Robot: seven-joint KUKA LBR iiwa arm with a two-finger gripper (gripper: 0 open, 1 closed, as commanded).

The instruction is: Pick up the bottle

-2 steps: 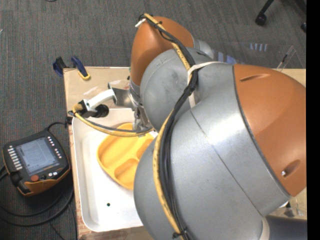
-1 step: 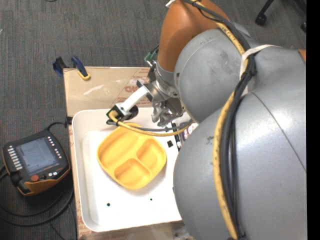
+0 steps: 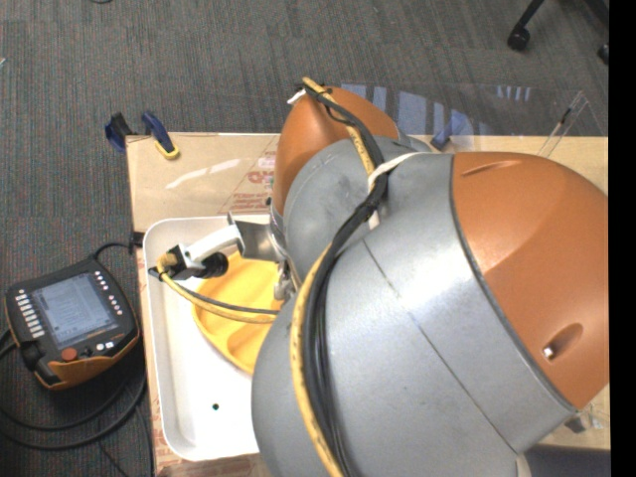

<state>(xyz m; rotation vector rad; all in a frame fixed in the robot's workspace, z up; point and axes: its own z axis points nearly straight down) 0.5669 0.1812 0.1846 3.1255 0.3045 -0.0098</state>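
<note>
The grey and orange arm (image 3: 417, 296) reaches in from the right and covers most of both bins. Its wrist end hangs over the left white bin (image 3: 179, 405), and the gripper (image 3: 281, 284) is tucked low beneath the wrist, above a yellow bowl-shaped thing (image 3: 231, 318) lying in the bin's middle. The arm hides the right part of this bin and nearly all of the other bin.
A tiny dark speck (image 3: 215, 405) lies on the left bin's floor near the front. Behind the bin is a bare brown board (image 3: 199, 172) with blue clamps (image 3: 139, 132) at its far left corner. A teach pendant (image 3: 70, 318) lies on the floor to the left.
</note>
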